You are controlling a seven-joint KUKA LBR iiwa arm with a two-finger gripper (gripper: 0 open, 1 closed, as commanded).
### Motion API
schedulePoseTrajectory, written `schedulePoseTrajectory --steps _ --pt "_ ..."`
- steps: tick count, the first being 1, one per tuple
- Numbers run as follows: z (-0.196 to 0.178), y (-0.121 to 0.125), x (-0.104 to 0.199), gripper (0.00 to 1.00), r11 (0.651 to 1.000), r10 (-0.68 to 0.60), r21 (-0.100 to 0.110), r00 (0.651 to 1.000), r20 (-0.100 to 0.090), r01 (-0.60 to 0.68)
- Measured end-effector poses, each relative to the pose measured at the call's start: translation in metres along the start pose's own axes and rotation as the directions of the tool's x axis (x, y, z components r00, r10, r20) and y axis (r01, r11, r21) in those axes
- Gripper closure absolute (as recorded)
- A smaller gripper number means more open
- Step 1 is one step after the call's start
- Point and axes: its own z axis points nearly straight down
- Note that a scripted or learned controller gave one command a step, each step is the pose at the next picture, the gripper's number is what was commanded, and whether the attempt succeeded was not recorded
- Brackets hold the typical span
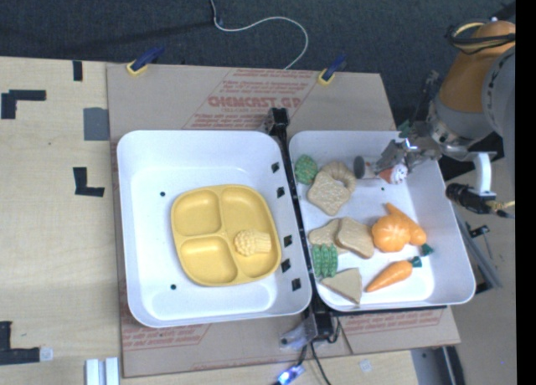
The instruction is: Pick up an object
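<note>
My gripper (392, 160) hangs over the far right part of the right bin (448, 233), reaching in from the right. A small red and white object (399, 175) lies right beside its tip, and I cannot tell whether they touch. Several toy foods lie in this bin: a tan bread slice (331, 191), a second bread piece (352, 237), an orange squash (395, 231), a carrot (390, 274), a sandwich wedge (344, 284) and two green pieces (305, 169) (324, 259).
The left bin (142, 207) holds a yellow divided plate (201, 216) with a corn cob (253, 243) in its lower right compartment. A small dark item (360, 164) lies left of the gripper. Cardboard lies under both bins.
</note>
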Motion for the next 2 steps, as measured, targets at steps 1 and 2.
schedulePoseTrajectory --steps 1,2 --pt "-0.056 0.005 -0.008 1.00 1.000 0.000 0.000 1.000 0.001 0.000" --pt "-0.082 0.005 -0.008 1.00 1.000 0.001 0.002 1.000 0.000 -0.001"
